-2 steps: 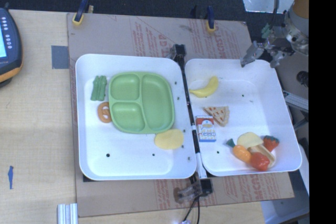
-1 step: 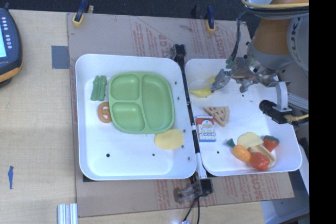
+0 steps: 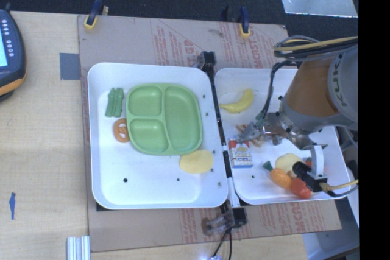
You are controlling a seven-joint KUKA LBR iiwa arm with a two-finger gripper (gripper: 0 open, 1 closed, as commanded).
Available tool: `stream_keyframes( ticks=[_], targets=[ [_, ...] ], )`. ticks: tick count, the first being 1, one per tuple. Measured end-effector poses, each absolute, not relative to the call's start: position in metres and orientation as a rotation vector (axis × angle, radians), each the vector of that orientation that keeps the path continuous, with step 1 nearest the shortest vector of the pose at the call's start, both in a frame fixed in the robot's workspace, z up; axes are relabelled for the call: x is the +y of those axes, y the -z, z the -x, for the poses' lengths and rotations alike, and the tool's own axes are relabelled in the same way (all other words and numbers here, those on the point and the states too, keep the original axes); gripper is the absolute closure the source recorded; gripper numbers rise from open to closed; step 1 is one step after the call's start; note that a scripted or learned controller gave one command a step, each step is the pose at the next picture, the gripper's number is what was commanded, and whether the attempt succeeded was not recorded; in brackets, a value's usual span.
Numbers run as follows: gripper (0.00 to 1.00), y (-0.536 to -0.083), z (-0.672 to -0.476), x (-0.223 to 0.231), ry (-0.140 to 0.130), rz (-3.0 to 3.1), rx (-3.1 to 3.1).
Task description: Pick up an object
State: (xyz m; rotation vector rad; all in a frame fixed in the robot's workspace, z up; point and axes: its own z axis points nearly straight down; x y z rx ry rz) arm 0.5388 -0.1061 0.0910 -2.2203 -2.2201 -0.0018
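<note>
My gripper hangs low over the middle of the right bin, reaching in from the right under the grey and orange arm. A yellow banana lies just behind it. A small white, blue and red box lies just in front of it, near the bin's left wall. Toward the front right lie an orange carrot, a pale yellow fruit and a red piece. Nothing shows in the gripper's hold.
The left bin holds a green divided plate, a green bean pod, an orange ring and a yellow slice. A black clamp sits between the bins at the back. A handheld pendant lies at far left.
</note>
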Motion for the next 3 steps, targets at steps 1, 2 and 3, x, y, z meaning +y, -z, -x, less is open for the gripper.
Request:
stream_keyframes(
  ticks=[1, 2, 3],
  targets=[
    [0.00, -0.096, -0.562, -0.102, 0.001, 2.216, -2.231],
    [1.00, -0.108, -0.564, -0.103, 0.006, 2.219, -2.233],
    [0.00, -0.107, -0.563, -0.103, 0.005, 2.217, -2.233]
  ],
)
